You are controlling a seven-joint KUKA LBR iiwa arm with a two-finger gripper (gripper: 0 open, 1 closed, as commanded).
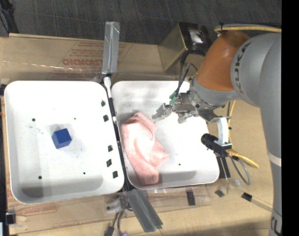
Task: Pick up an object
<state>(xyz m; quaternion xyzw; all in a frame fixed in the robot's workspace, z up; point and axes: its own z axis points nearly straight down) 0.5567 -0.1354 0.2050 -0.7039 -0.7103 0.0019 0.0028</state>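
A crumpled pink cloth (142, 147) lies in the right bin (198, 168), against its left wall. A small blue cube (61, 137) rests in the left bin (21, 107). My gripper (168, 110) hangs over the right bin, just above and to the right of the cloth's upper end. Its fingers are spread, with nothing between them. The grey arm with its orange band (223, 68) reaches in from the right.
A metal divider bar (110, 53) runs between the two bins, with black clips along the seam. Cables and a black fitting (216, 144) hang at the right bin's right rim. Cardboard lies under the bins.
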